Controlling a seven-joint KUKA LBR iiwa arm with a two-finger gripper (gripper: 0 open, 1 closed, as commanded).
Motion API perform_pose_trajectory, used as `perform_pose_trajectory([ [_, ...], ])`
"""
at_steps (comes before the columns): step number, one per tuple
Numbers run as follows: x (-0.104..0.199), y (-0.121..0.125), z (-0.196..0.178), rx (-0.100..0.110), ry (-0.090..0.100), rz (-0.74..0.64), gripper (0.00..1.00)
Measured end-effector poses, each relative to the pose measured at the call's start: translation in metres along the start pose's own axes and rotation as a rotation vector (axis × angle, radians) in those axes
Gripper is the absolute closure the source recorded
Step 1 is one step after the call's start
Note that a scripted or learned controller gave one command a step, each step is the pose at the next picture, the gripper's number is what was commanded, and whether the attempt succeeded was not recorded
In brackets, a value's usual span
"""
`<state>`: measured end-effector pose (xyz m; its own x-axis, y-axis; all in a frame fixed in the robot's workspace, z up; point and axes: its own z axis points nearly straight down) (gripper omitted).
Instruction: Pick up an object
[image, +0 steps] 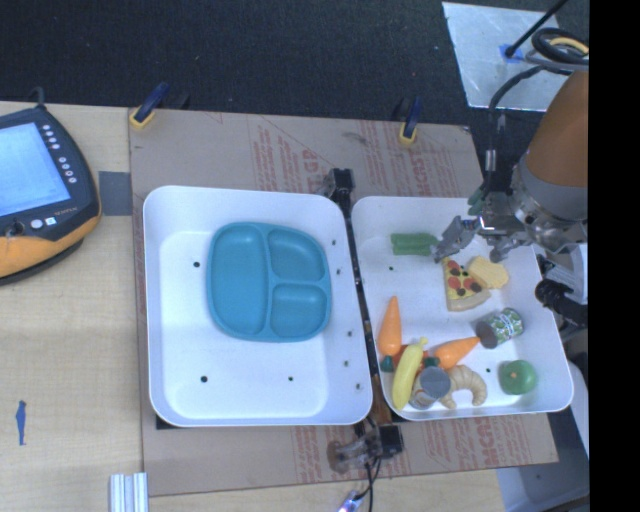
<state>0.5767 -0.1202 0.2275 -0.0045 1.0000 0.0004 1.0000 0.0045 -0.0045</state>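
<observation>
The gripper (478, 237) hangs over the far side of the right bin (372, 300), jaws spread and holding nothing. Just beneath lie a pizza slice (464, 284) and a yellow cheese wedge (488, 272), with a green block (412, 243) to the side. Nearer me, carrots (391, 324), a banana (405, 374), a croissant (468, 385), a can (502, 326) and a green apple (517, 377) crowd together. The left bin (175, 330) holds a blue divided plate (268, 282). A tablet-like controller (40, 190) rests on the bench (70, 340). Lettering on the cardboard is too faint to read.

Both bins (170, 330) are white, and the left one carries a teal divided plate (268, 281). The right bin's toys include a green block (411, 242), a tan pizza slice (465, 283) with red spots, two orange carrots (390, 327), a yellow banana (405, 375) and a green apple (517, 377). The arm (558, 135) shows orange above grey.
</observation>
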Motion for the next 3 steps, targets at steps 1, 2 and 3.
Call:
perform_pose_trajectory([
  [1,-0.031,-0.034,0.137,0.001,-0.001,-0.001,0.0],
  [2,-0.062,0.053,0.135,-0.002,-0.001,0.001,0.0],
  [3,-0.063,0.053,0.125,0.0,0.0,-0.001,1.0],
])
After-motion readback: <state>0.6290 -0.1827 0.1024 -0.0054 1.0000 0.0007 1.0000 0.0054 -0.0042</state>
